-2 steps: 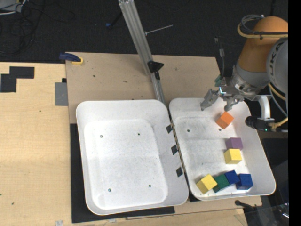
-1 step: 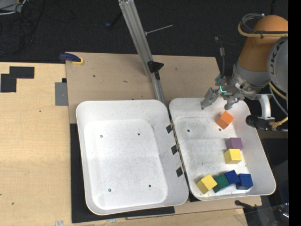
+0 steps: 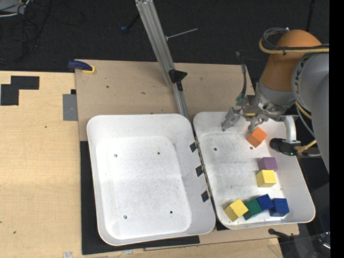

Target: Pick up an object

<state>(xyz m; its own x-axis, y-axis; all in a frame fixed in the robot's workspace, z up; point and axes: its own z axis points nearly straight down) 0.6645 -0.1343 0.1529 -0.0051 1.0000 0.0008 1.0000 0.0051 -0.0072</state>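
Clutter along the near edge of the right shallow white plastic bin [image 3: 215, 160]: I see a yellow cube [image 3: 235, 209], green block [image 3: 252, 207] and two blue blocks [image 3: 272, 204] bunched together, with another yellow cube [image 3: 266, 178] and a purple block [image 3: 269, 163] just above. The two-finger gripper [image 3: 243, 120] hangs over the bin's far end, fingers spread wide, one finger touching the small orange cube [image 3: 257, 137] but not clamping it. Left white bin [image 3: 102, 128] sits beside it on the pale wooden bench [image 3: 32, 160], a slanted aluminium rail [image 3: 159, 47] behind.

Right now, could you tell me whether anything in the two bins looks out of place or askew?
Only one thing stands out: the orange block sits tilted, turned on a corner below the gripper, apart from the other blocks. The purple block and yellow block lie flat in the right bin. Nothing looks spilled or damaged.
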